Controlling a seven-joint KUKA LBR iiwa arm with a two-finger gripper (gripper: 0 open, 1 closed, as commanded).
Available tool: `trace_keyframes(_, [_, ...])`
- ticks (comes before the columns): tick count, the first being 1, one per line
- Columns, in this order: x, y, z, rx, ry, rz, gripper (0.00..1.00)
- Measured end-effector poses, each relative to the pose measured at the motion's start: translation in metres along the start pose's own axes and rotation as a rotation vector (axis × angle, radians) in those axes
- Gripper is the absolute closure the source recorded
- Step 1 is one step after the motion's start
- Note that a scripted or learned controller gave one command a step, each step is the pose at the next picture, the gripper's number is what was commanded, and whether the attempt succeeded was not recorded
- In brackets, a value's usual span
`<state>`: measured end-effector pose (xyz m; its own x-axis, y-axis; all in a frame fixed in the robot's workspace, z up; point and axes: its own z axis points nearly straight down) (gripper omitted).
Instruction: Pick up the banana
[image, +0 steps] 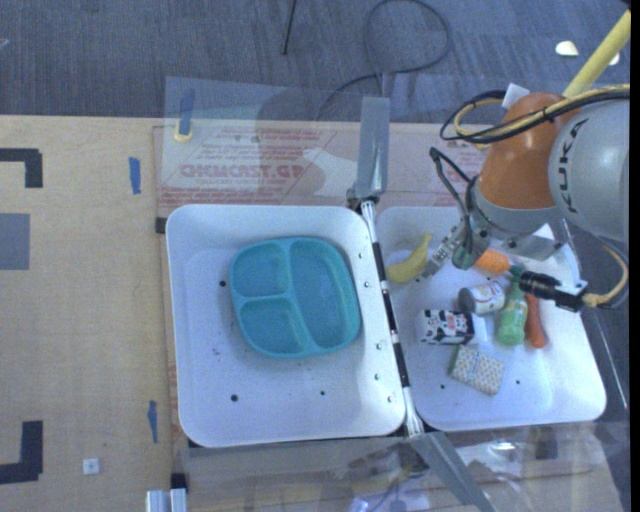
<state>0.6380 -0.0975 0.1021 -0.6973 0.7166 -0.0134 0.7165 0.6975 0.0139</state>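
A yellow banana (410, 263) lies curved in the right bin (560, 395), at its back left corner close to the divider between the bins. My gripper (446, 254) hangs low just to the right of the banana's upper end, touching it or nearly so. The grey arm with its orange band (520, 150) reaches in from the right above the bin's back edge and hides part of that rim.
The left bin (200, 390) holds a blue divided plate (297, 297). In the right bin lie an orange item (492, 263), a small can (483, 298), a green bottle (512, 321), a carrot (537, 322), a black-and-white carton (447, 325) and a patterned packet (477, 369).
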Motion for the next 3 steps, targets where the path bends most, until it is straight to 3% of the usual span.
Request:
trace_keyframes(1, [0.031, 0.045, -0.145, 0.01, 0.009, 0.033, 1.0])
trace_keyframes(2, [0.018, 0.043, -0.169, 0.012, 0.006, 0.37, 1.0])
trace_keyframes(3, [0.026, 0.049, -0.185, 0.016, 0.004, 0.78, 1.0])
